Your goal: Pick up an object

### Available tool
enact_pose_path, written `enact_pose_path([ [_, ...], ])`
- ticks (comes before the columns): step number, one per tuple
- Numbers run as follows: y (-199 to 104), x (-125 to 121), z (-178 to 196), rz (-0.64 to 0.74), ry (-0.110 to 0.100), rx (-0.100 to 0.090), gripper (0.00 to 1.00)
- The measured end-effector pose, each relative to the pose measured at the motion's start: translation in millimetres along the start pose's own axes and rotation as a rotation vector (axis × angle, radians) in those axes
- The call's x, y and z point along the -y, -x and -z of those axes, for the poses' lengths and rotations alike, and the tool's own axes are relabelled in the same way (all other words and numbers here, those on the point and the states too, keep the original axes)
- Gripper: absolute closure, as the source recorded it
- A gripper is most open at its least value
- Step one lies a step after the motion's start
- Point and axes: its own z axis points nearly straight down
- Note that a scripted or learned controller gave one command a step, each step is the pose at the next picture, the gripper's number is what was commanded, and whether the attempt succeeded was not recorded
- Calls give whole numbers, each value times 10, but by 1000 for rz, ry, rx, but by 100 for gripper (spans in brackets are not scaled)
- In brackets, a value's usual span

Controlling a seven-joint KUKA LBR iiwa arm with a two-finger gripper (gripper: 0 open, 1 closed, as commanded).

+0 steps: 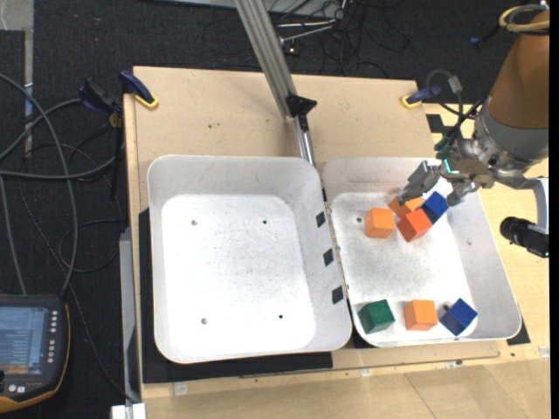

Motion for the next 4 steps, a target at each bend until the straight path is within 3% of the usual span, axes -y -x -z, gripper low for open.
enact_pose_path([
  [1,2,-6,23,-2,4,1,0],
  [2,-8,-108,-498,-2,0,1,0],
  [4,-44,-62,-1581,-3,-2,-1,0],
])
